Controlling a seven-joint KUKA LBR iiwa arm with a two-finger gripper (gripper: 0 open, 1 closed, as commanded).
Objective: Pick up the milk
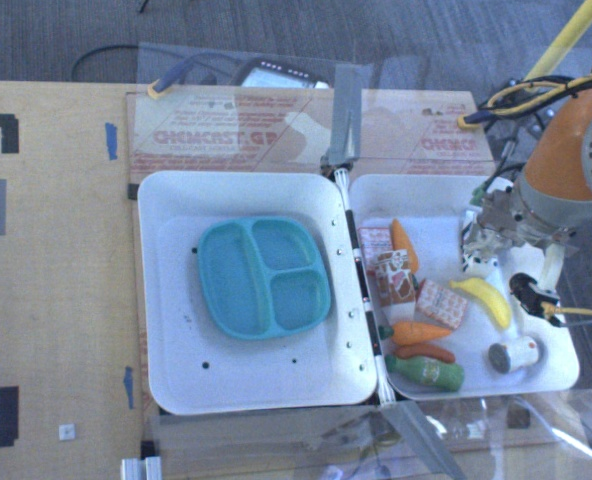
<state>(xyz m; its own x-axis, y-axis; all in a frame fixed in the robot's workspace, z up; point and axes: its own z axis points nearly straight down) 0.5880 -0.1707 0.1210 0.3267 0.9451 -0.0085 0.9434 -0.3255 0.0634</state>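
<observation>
The right bin (436, 203) holds toy food. A small white and red carton (395, 274), which looks like the milk, stands near the bin's left wall, beside a flat red and white box (376, 240). My gripper (479, 249) hangs over the right half of this bin, just above the top end of the yellow banana (487, 301). It is well to the right of the carton and apart from it. A small white and black patch shows at the gripper's tip; I cannot make out what it is.
Around the carton lie an orange carrot (403, 236), a pink box (442, 304), two more carrots (417, 333), a green bottle (428, 371) and a white cup (513, 354). The left bin (166, 298) holds a teal divided plate (264, 277). Cables trail by the arm at right.
</observation>
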